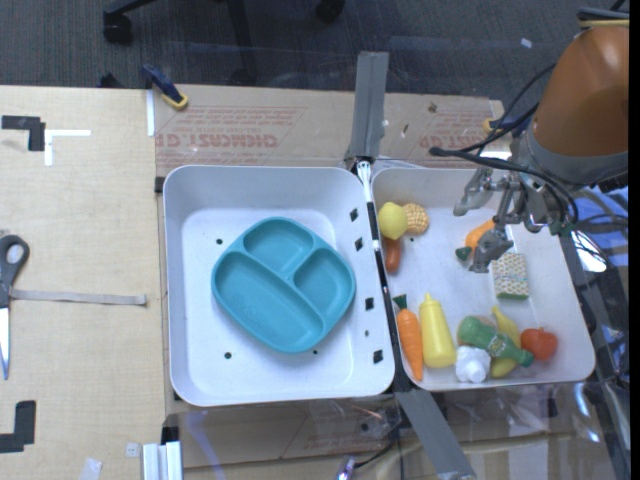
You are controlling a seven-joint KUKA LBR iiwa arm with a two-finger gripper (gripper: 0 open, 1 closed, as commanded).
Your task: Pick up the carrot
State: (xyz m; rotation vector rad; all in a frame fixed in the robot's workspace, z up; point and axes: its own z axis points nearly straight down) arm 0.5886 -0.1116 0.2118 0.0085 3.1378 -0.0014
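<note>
The carrot (409,340) is orange with a green top and lies lengthwise against the left wall of the right bin (560,298), next to a yellow bottle (436,332). My gripper (471,238) hangs over the upper middle of that bin, well up and to the right of the carrot. Its two grey fingers (488,252) stand apart, so it is open. A small orange piece with a green end (479,236) lies between or just under them; I cannot tell whether they touch it.
The right bin also holds a corn cob (412,218), a yellow lemon-like toy (391,220), a sponge-like block (511,275), a tomato (540,343) and green and white toys (480,338). A blue divided plate (283,284) lies in the left bin (190,298).
</note>
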